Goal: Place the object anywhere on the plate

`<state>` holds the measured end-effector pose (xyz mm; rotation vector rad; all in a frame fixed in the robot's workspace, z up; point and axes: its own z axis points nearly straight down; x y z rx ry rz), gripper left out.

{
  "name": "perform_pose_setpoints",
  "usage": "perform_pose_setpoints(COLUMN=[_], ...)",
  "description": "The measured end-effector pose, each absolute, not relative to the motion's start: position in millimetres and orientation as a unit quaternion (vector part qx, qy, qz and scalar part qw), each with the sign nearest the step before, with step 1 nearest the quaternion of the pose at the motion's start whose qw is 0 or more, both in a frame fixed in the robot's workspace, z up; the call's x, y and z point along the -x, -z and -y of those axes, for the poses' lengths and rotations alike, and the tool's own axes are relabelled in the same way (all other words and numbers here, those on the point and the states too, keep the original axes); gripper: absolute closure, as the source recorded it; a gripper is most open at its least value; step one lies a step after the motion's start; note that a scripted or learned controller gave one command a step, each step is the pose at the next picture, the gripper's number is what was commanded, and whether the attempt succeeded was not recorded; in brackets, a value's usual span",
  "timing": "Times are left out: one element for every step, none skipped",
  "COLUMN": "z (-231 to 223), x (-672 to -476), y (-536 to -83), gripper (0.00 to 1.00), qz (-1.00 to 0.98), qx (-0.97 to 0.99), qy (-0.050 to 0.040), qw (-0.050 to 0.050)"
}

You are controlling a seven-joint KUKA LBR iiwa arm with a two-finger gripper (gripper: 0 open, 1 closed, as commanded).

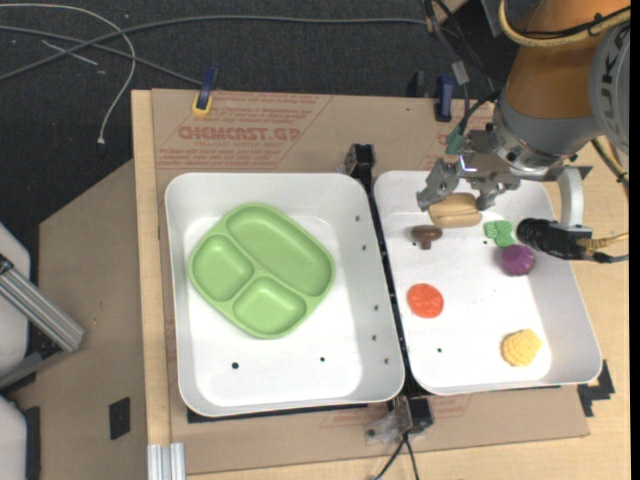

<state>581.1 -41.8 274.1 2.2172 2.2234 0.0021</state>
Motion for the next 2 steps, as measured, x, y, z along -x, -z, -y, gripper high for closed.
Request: perform_pose_setpoints(z=[-9,-46], x=[-593.3,-611.1], y=[-267,-254], gripper=[1.00,1.00], qz=[-0.708,-0.709], qx=[-0.706,-0.706], qy=[-0.0005,-0.0006], qw=[0.000,0.000])
